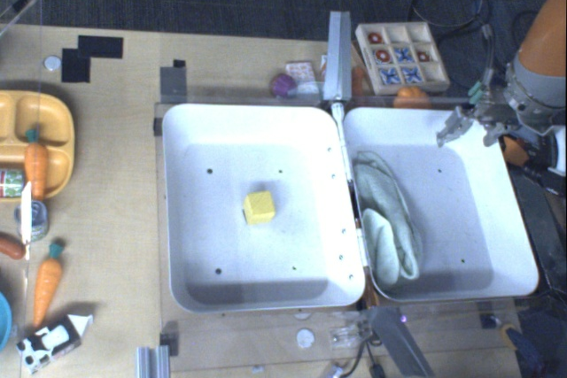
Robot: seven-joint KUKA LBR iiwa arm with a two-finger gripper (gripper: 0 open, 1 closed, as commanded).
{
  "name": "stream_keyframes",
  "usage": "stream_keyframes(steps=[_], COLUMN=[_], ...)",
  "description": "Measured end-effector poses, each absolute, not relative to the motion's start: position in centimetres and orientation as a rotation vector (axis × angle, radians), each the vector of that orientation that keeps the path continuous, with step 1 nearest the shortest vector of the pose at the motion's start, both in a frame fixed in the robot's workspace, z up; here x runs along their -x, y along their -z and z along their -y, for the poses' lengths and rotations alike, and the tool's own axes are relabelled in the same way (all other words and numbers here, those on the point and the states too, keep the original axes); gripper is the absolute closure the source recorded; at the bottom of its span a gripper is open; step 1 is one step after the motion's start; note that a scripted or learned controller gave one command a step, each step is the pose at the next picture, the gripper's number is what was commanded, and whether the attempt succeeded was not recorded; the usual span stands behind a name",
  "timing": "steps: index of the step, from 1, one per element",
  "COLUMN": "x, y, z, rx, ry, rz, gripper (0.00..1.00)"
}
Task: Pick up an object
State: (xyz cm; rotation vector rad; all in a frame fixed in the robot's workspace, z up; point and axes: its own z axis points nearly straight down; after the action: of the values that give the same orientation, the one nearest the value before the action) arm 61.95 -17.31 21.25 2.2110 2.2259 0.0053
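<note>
A small yellow block (pixel 260 208) lies near the middle of the left bin (pixel 195 279). A pale folded cloth (pixel 387 217) stretches along the left side of the right bin (pixel 496 279). My gripper (pixel 469 130) hangs over the right bin's far right corner, well away from the cloth and the block. Its two fingers are spread apart, so it is open with nothing between them.
Behind the bins stand a tic-tac-toe board (pixel 401 56), a purple ball (pixel 283 85) and an orange object (pixel 409 97). A yellow tray (pixel 49 124) and toy carrots (pixel 46 279) lie on the bench at the left. A metal divider (pixel 337 57) rises between the bins.
</note>
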Motion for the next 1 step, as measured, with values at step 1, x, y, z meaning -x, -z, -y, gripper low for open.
stream_keyframes(steps=[1], x=[-62.85], y=[-9.12], z=[13.78], rx=[-2.127], ry=[-0.009], rz=[-2.301], gripper=[0.0])
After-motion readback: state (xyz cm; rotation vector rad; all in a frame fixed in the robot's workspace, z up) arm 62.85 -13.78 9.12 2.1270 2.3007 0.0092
